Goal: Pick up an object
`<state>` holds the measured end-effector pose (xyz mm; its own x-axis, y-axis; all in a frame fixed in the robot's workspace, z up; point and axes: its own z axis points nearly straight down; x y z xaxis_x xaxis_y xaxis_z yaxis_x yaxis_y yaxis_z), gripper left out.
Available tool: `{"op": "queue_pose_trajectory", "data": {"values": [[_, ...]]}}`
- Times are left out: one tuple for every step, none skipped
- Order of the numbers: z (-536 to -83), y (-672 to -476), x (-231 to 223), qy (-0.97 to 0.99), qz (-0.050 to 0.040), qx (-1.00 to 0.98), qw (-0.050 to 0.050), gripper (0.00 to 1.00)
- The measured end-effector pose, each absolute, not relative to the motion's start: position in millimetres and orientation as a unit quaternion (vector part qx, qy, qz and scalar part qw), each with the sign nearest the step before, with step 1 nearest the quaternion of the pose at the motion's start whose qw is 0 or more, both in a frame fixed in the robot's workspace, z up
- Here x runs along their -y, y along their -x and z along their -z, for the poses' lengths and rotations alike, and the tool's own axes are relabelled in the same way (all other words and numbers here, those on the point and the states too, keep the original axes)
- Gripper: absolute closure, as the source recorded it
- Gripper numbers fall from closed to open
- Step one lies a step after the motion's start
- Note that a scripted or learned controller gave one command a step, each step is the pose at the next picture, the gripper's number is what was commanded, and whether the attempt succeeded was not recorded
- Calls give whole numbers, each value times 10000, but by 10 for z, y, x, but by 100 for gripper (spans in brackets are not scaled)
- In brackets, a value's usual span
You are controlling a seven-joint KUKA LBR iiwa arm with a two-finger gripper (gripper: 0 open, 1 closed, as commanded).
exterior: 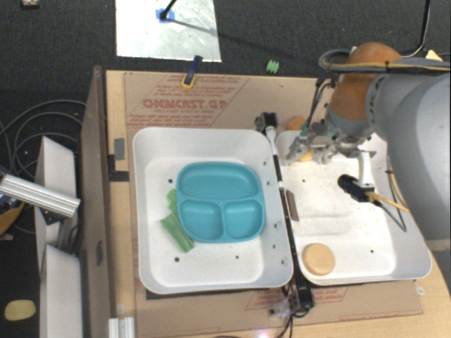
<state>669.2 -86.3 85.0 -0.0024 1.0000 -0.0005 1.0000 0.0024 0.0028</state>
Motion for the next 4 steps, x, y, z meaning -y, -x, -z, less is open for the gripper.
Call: {"op": "queue_pose_trajectory", "data": {"values": [[-850,-6692,863,-7062,-7,-7080,12,0],[-850,-6692,863,-7062,-7,-7080,12,0],[-966,-6694,826,-7056,-14,-7086,8,0],[-1064,-6690,829,-7051,-7,-7091,-4,100]]}}
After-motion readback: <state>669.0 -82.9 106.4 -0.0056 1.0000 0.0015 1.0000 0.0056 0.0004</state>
